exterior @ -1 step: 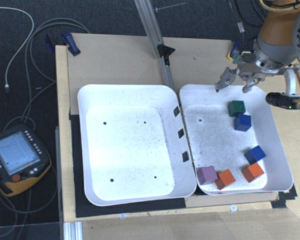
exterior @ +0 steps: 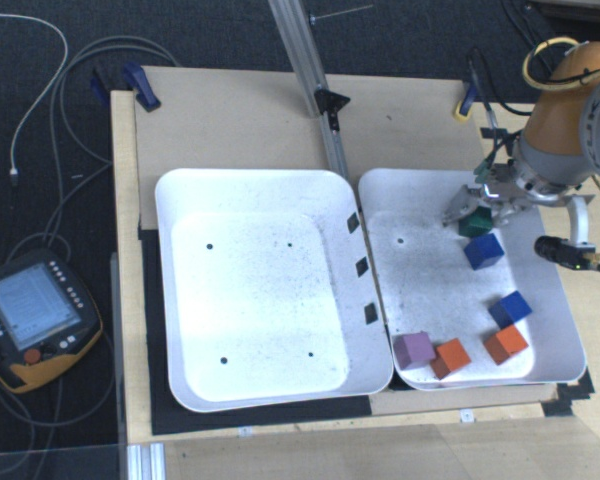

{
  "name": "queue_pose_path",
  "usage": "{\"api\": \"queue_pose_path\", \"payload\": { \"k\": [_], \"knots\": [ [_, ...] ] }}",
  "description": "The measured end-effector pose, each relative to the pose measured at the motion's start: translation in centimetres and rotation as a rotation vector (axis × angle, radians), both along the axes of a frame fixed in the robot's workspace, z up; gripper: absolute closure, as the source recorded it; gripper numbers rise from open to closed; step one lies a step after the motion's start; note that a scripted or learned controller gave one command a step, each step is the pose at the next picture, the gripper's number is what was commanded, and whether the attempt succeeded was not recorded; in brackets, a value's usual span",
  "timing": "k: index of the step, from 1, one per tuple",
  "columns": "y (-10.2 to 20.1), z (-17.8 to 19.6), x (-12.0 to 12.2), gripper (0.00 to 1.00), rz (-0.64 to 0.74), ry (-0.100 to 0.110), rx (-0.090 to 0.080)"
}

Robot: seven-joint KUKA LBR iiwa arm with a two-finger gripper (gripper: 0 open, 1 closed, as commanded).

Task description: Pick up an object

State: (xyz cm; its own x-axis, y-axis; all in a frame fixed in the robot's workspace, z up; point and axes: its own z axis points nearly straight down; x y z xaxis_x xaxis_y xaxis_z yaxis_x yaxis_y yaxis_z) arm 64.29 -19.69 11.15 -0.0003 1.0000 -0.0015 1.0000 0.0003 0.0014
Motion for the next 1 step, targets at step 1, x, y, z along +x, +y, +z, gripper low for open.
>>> {"api": "queue_pose_path", "payload": {
  "k": [1],
  "knots": [
    [0.07, 1.05, 0.12, 1.00, 0.001, -0.003, 0.000]
  ]
}}
